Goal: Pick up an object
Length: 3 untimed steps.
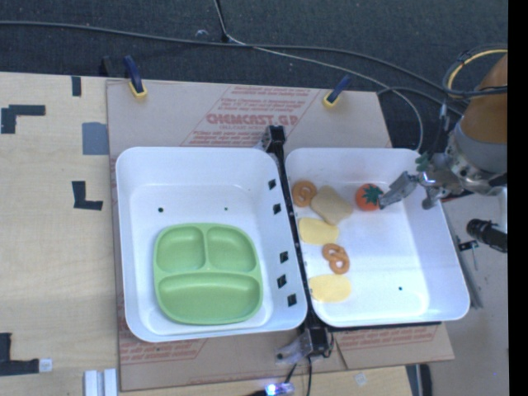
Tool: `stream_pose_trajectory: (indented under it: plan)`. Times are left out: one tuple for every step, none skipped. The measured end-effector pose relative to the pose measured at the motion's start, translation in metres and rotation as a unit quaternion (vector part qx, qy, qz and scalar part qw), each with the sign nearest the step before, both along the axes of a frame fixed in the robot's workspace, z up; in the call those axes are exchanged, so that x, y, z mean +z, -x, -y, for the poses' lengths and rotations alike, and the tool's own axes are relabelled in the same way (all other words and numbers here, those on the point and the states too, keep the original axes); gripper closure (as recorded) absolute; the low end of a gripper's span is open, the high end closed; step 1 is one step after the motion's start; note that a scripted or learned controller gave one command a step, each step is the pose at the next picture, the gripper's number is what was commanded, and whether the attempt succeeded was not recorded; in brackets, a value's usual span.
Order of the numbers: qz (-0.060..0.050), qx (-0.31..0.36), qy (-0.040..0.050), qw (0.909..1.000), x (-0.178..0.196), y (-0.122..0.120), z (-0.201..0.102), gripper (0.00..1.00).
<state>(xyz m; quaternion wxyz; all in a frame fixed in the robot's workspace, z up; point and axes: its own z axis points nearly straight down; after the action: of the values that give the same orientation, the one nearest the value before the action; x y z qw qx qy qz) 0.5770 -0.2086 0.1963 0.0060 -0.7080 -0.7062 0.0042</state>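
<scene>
Grey two-finger gripper (394,195) reached in from right, over right white bin (429,297); opening impossible to tell. Small red tomato-like toy (368,197) lay just left of fingertips, beside beige bread-shaped piece (332,205). Green divided plate (208,272) sat in left bin (136,221).

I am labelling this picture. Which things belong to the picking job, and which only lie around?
Job: hand; tomato; ring; pretzel; tan piece; yellow pieces; right bin.
Lying about: green plate; left bin; clamps; cables.

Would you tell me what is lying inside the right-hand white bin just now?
Inside the right bin: a doughnut, a tan slice, a tomato, two yellow pieces, and a pretzel. The gripper reaches in beside the tomato, hiding a little floor.
</scene>
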Motion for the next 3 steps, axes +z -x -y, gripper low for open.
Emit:
stream_pose_trajectory:
  plan:
    - [0.007,0.002,0.0017,1.0000,0.008,-0.003,0.000,0.00]
    - [0.005,0.002,0.0012,1.0000,-0.041,0.003,-0.008,0.00]
    - [0.004,0.002,0.0008,1.0000,-0.104,0.010,-0.011,0.00]
